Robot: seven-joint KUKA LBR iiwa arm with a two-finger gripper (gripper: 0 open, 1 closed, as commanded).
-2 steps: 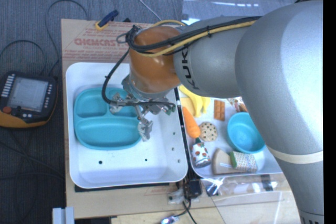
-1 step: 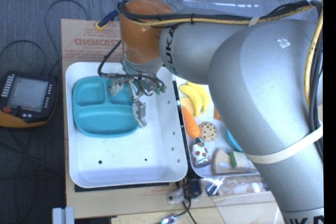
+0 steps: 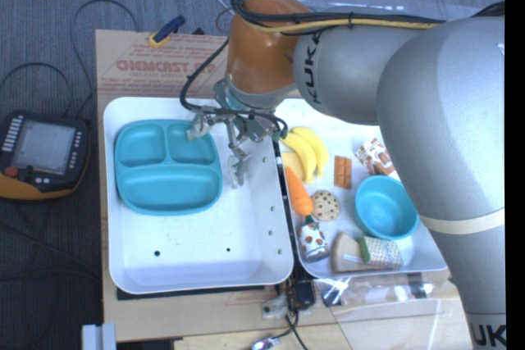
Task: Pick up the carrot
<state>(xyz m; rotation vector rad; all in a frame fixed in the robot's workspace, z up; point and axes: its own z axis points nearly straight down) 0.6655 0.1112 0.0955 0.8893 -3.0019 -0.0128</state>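
Your hand (image 3: pixel 237 162) hangs over the left bin (image 3: pixel 197 258), near its right wall and just right of the blue divided plate (image 3: pixel 168 168). You cannot tell from this slanted view how the hand is set, and nothing can be made out within it.

The carrot (image 3: pixel 298 191) lies in the right bin (image 3: pixel 431 258), at that bin's left edge, just past the wall that parts the two bins. It points roughly away from the camera, with its lower end near the round cookie (image 3: pixel 326 205). The bananas (image 3: pixel 305 150) sit just above it, touching or nearly touching its upper end. The hand is near the carrot but apart from it, on the other side of the dividing wall.

Further right in the same bin you see a small brown wafer-like piece (image 3: pixel 343 171), a blue bowl (image 3: pixel 385 206), and a wedge-shaped item (image 3: pixel 365 252) near the front rim. The arm's orange band (image 3: pixel 262 41) stands above the hand, and the grey arm covers much of the right bin's far side.

To the left of the tabletop, a pendant controller (image 3: pixel 39 153) rests on the carpet.
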